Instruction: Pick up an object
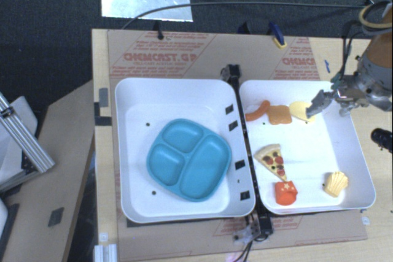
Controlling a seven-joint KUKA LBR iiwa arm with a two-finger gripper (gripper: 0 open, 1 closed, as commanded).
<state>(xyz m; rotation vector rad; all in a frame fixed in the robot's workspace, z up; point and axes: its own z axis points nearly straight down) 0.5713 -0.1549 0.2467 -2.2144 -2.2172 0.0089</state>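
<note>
Touching fingers (pixel 316 102): pale yellow piece (pixel 299 110), ungrasped.

The grey KUKA arm (pixel 374 70) ends in a rounded metallic wrist housing with a tan-orange section above it. A slim grey two-finger claw (pixel 312 111) projects from the wrist. Dark cables run along the arm, and a yellowish loop of cable sits above it.

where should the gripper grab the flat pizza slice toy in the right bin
Probably across the two long sides of the flat pizza slice toy, near its wide crust end, coming straight down. It lies flat in the right white bin with free space around it, so the sides are open.
</note>
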